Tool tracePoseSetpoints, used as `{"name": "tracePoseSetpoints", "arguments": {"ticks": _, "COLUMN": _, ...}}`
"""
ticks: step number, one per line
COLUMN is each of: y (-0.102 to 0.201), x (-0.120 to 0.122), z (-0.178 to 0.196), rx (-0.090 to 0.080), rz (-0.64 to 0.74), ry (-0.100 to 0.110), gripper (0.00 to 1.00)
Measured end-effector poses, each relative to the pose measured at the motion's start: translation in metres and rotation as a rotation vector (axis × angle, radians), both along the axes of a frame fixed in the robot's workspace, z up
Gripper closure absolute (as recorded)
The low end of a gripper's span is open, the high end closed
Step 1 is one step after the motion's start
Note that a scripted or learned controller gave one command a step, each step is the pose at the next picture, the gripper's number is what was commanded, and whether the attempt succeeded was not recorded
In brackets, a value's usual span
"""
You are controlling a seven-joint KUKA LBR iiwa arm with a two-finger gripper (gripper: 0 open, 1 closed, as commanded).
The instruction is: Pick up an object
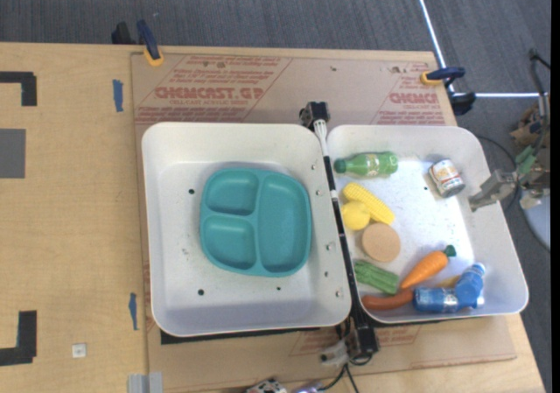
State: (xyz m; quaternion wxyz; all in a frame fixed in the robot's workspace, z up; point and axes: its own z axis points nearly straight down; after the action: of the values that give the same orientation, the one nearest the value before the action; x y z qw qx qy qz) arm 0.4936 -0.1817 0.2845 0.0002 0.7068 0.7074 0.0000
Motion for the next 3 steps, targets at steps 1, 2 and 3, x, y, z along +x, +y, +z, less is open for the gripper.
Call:
{"name": "tracePoseSetpoints", "arguments": {"ticks": 1, "y": 0.018, "x": -0.015, "z": -0.151, "rx": 0.001, "rz": 0.187, "ry": 0.001, "gripper": 0.0}}
{"name": "tracePoseSetpoints", "arguments": {"ticks": 2, "y": 0.022, "x": -0.009, "z": -0.193, "rx": -0.011, "rz": 0.408, "ry": -0.017, "gripper": 0.0}}
{"name": "tracePoseSetpoints", "arguments": {"ticks": 3, "y": 0.021, "x": -0.004, "z": -0.181, "rx": -0.021, "rz": 0.406, "ry": -0.033, "gripper": 1.0}}
